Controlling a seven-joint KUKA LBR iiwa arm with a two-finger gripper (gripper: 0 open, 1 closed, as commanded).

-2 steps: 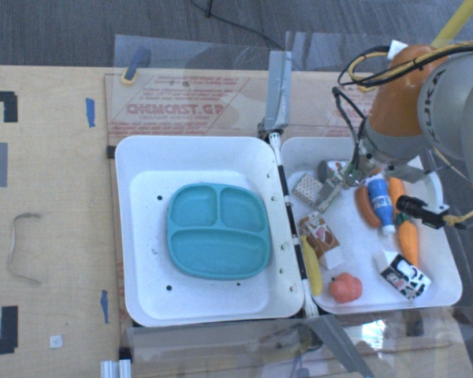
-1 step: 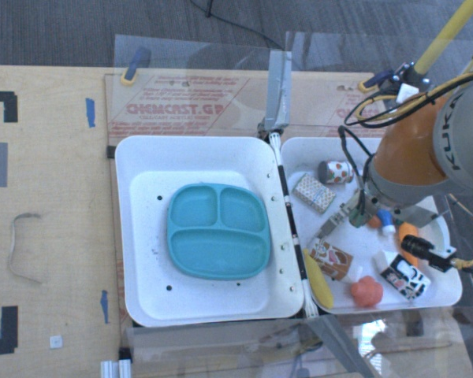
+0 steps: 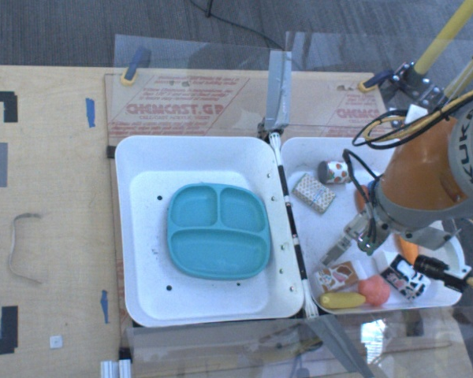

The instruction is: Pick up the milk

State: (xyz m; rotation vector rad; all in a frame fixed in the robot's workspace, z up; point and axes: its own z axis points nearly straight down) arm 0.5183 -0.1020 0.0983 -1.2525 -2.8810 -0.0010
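Jaws (image 3: 348, 246) low over the right bin (image 3: 299, 152), grip state impossible to tell, black-and-white cow-patterned milk carton (image 3: 403, 278) lying near that bin's front right beside a pink toy (image 3: 374, 290), "KU" readable on the arm (image 3: 426, 172), "CHEMCAST GP" on the clear sheet (image 3: 177, 101).

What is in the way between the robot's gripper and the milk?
Nothing sits right between them. The gripper hangs over the right bin, and the black-and-white milk lies a little to its right, partly under the arm. A pink toy crowds the milk's left side, so that could get bumped.
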